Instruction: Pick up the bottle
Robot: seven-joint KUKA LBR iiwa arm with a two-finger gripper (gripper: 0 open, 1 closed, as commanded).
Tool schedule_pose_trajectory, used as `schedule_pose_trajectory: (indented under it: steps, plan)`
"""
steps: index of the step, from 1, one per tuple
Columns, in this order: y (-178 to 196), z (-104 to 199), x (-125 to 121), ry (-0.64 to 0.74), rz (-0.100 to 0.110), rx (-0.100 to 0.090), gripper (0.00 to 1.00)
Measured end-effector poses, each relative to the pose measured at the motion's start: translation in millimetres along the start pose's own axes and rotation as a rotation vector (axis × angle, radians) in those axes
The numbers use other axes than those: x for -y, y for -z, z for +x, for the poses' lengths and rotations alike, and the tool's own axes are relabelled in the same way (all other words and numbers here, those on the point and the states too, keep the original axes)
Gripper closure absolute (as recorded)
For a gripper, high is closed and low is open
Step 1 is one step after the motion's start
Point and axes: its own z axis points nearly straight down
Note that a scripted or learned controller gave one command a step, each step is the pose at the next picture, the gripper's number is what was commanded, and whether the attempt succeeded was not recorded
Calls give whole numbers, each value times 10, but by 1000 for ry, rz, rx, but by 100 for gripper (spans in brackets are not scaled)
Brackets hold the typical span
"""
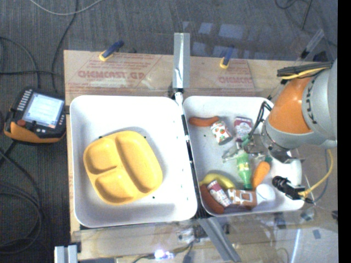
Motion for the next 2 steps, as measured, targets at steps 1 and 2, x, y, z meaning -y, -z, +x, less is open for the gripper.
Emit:
schedule_pose_trajectory:
  steps: [1,2]
  plan:
    - [97,3,-15,1,-5,1,100]
    - [929,411,-171,-135,10,3,100]
